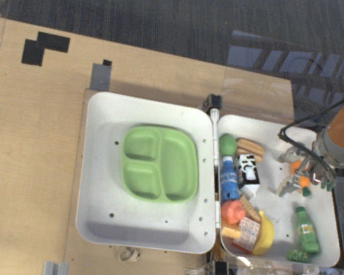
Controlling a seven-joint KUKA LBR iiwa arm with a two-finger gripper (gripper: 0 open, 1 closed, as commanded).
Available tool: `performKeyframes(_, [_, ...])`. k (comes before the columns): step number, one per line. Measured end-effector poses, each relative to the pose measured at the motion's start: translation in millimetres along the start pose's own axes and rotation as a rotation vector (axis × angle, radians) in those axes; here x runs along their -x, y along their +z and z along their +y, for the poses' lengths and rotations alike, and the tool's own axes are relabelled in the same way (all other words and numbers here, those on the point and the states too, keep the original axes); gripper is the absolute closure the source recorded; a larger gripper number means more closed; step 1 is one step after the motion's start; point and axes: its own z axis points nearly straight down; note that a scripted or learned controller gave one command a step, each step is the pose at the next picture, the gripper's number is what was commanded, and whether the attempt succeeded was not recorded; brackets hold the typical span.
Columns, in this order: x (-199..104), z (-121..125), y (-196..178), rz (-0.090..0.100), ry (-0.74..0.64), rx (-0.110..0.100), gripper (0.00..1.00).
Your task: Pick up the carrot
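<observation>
The carrot [230, 231] is taken to be the short orange piece lying flat in the near-left corner of the right bin [333, 221]. It is tucked under a pink fruit [232, 212] and touches the banana [264, 235] and a small printed packet [248, 230]. Little of its length is exposed. A clean grasp is judged to need the fingers lined up across the orange body at its free left end, then lowered straight down, so that the banana and the packet are not caught as well. The gripper [298, 185] hangs over the far-right part of the same bin, above bare floor. Its fingers appear spread, with nothing clearly held between them. The carrot is well apart from them, towards the near-left, beyond the crowded items.
</observation>
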Motion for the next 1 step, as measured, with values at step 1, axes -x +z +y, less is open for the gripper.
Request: performKeyframes(1, [-11.3, -0.6, 2.9, 0.000, -0.195, 0.000, 0.00])
